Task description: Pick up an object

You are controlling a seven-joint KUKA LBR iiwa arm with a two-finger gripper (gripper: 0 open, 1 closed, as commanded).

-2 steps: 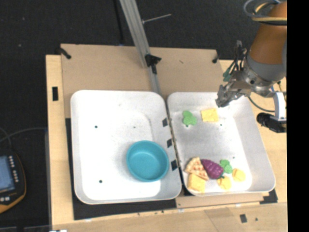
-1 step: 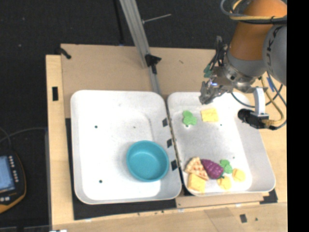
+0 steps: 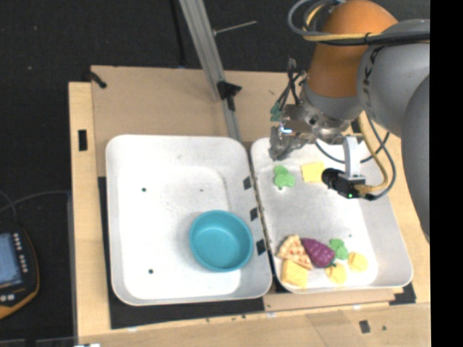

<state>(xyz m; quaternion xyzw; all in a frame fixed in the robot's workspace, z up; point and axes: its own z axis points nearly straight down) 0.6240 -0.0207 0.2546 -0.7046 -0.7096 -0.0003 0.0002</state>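
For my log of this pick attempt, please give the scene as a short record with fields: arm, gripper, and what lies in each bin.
arm: grey KUKA arm, reaching in from the view's right
gripper: gripper over the far left corner of the right bin, beside the green toy
left bin: blue bowl
right bin, far part: green toy, yellow block
right bin, near edge: purple toy grapes, waffle-like piece, small yellow and green pieces

Robot lab: arm [image 3: 376,63], bench [image 3: 166,100], bins [image 3: 166,165]

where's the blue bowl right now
The blue bowl sits in the left bin, at its near right corner, beside the divider.
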